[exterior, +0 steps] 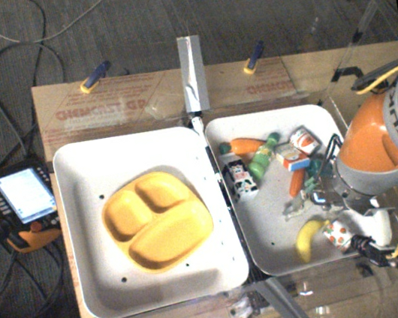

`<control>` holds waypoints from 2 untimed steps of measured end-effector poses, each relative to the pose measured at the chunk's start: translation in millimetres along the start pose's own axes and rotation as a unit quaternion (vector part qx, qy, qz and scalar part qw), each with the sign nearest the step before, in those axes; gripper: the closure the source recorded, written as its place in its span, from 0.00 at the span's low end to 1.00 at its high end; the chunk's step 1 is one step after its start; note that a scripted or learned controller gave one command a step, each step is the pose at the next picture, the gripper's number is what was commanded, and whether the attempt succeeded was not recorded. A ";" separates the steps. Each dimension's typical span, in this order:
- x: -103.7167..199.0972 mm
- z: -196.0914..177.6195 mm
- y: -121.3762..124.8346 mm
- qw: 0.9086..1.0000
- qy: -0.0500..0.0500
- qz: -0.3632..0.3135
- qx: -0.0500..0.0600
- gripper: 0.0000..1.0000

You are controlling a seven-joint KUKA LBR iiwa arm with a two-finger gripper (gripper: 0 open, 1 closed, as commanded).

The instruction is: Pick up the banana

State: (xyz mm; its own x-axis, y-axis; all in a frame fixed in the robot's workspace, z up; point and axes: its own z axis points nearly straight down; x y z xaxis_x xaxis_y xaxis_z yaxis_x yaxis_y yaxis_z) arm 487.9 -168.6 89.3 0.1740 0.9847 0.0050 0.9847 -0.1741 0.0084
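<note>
Banana (309, 238) lies in the right bin (277, 255), just below-left of the gripper (320, 198), not held; can't tell gripper's state bc the arm's orange wrist covers most of it. Risk: a small red-and-white item (338, 235) sits touching the banana's right end, directly under the gripper, so a descent could grab or shove that instead, or nudge the banana away toward the bin wall.
</note>
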 end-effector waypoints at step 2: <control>-0.8 -9.4 0.3 1.000 -0.001 0.000 0.000 0.00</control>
State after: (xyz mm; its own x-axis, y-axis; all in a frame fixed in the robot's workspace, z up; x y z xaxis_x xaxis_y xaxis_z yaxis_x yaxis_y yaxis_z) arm 487.9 -169.5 98.7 0.1750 0.9846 0.0022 0.9845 -0.1750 0.0094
